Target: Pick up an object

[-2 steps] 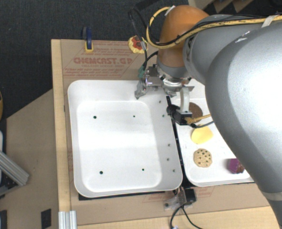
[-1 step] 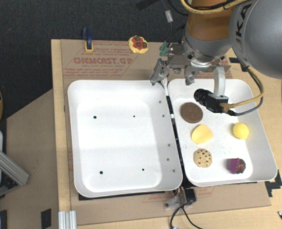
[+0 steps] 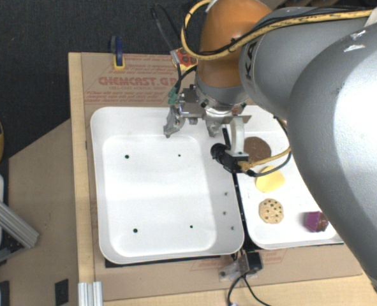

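Gripper: mine, fingers spread, grasping nothing, at 12 o'clock over left bin.
Cookie: right bin's 6 o'clock; light, brittle, I'd pinch its rim.

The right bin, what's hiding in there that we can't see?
- Right shallow white bin: its far and right parts are covered by the big grey arm in the camera view.
- Round brown disc: its left edge sits behind the gripper and cables.
- Small purple lump: too small to identify.
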{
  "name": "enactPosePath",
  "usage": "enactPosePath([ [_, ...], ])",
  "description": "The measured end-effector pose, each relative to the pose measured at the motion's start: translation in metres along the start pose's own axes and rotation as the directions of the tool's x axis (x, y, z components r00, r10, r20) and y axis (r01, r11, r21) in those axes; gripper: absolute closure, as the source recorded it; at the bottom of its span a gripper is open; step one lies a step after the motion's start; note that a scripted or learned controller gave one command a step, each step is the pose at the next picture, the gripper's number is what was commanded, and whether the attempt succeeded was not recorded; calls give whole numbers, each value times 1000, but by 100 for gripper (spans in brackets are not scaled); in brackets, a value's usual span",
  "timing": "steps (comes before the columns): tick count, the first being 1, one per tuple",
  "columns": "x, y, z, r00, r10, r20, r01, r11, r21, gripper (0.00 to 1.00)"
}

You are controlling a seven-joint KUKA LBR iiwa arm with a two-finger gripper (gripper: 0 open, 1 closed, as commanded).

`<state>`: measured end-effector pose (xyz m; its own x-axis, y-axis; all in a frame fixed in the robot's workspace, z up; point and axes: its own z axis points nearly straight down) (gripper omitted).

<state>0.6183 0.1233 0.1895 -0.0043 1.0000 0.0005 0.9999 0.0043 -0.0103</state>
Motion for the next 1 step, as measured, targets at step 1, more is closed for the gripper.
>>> enactPosePath([
  [1,97,-47,111,1000,-4,-1,4,1000,-4,0],
])
